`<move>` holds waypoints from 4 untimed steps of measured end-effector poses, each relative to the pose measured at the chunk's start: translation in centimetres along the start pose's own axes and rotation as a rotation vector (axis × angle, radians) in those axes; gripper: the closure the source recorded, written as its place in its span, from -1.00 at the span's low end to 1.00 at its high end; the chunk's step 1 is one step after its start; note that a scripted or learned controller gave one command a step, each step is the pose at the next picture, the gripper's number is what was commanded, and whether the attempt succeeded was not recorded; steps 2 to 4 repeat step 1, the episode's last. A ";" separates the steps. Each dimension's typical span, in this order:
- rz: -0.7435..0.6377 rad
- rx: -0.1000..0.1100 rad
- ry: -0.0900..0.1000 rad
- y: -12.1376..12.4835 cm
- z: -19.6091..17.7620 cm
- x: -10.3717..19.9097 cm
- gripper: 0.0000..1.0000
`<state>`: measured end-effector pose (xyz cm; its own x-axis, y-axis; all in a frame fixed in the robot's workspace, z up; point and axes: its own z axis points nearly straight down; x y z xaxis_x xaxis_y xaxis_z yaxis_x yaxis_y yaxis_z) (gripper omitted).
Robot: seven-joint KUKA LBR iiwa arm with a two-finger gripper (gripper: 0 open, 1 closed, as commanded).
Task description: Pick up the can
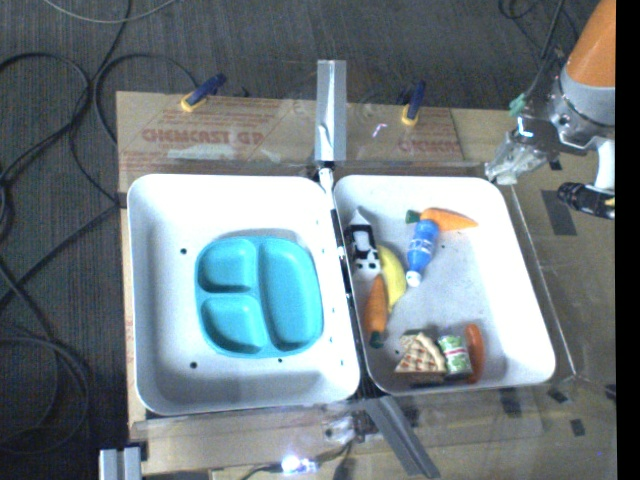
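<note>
Gripper (508,165) above right bin (525,298) far corner, can (456,356) near front

Floor (60,88): dark grey carpet, ribbed weave, from 9 to 12 o'clock.
Cables (40,168): black loops at 9 o'clock; a pale one (90,13) at 11 o'clock.
Tabletop (240,133): brown board, red lettering.
Clamps (203,91): blue-and-yellow, at 12 o'clock.
Light (291,463): small bright glare at 6 o'clock.

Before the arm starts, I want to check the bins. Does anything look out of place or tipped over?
Nothing looks spilled or broken. The can lies on its side in the right bin, against the sandwich; the bottle also lies flat. The claw hangs outside that bin.
</note>
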<state>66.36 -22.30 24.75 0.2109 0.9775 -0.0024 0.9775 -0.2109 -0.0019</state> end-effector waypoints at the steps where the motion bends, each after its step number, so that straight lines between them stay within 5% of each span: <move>1: -0.001 0.000 -0.005 0.0 -0.9 0.0 1.00; 4: -0.001 0.000 -0.005 0.0 -0.9 0.0 1.00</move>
